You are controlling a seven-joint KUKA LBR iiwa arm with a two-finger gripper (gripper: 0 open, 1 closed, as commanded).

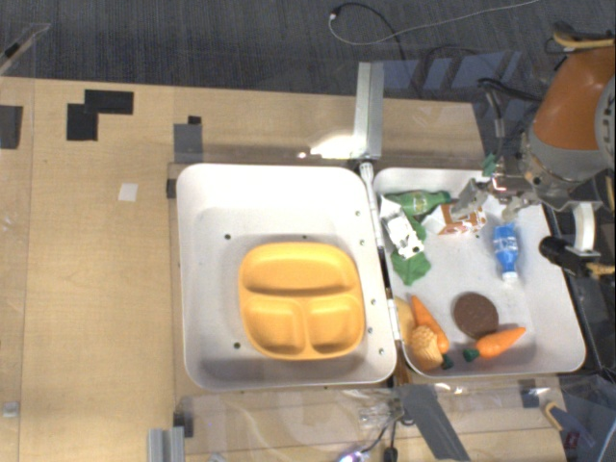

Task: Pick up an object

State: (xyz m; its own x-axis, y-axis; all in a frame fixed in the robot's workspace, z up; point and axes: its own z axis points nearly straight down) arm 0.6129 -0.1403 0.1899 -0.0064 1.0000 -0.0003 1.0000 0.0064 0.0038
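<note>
We are reading the small orange-and-white packet as the likeliest target — it is lying near the top of the right bin, just under the gripper, which is hanging over that bin's upper edge. Whether the gripper is wide, narrow or holding anything, we cannot tell; the tooling is too small and cluttered to resolve at this slant. No object is visibly lifted clear of the bin floor.

Working outward: the blue bottle is lying just beside the packet on its right, and a green wrapper is lying to its left, above a white item with dark spots and a green scrap. Lower down we are seeing a brown disc, a carrot, a second carrot and a yellowish round piece. The left bin is carrying a yellow divided tray.

Fault risks, in our judgement:
- The packet is flat and crinkled — it may slip out on closing.
- The bottle is lying close, so a descent offset to the right may strike or roll it.
- The target is sitting near the bin wall; a tilted approach may catch the rim.
</note>
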